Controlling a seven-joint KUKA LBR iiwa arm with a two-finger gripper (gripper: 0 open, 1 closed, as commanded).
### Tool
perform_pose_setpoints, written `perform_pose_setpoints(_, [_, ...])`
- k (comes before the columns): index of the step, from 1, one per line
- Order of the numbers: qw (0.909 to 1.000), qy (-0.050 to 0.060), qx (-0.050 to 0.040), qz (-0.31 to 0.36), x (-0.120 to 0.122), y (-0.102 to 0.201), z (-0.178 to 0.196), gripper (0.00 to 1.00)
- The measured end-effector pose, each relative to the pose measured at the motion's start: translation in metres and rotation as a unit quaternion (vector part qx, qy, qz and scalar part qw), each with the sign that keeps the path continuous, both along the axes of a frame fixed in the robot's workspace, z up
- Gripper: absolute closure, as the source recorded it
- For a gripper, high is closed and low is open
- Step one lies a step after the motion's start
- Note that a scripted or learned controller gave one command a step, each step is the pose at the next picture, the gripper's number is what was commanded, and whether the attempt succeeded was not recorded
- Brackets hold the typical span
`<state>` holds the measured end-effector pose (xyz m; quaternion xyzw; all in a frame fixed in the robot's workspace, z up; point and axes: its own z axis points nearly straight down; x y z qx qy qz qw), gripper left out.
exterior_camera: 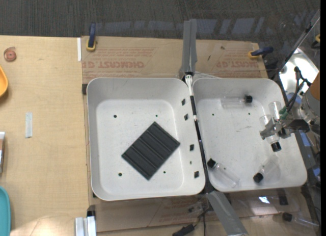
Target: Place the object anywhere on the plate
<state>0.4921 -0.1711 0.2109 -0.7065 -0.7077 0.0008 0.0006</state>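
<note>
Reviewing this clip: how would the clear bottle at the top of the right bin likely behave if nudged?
The clear bottle lies on its side, so it would probably roll. It looks see-through and thin-walled, likely light. Its smooth surface may slip on the right bin.

plate [151, 150] in left bin [102, 89], bottles [235, 101] in right bin [224, 84]

The arm [310, 97] reaches in from the right edge, its wrist angled down and leftward; the gripper [271, 132] hangs low by the right side, whether closed or parted unclear
</note>
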Motion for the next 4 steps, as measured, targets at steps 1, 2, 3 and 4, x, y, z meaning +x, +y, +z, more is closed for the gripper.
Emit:
perform_pose_setpoints(1, [0.9983, 0.001, -0.0011, -0.058, 0.112, 0.046, 0.022, 1.0])
perform_pose_setpoints(2, [0.9984, 0.0, -0.0007, 0.057, 0.152, 0.122, -0.021, 1.0])
perform_pose_setpoints(3, [0.9998, 0.001, -0.0007, 0.019, 0.109, 0.214, -0.021, 1.0])
perform_pose_setpoints(4, [0.981, 0.001, 0.0, 0.194, 0.045, 0.224, -0.021, 1.0])
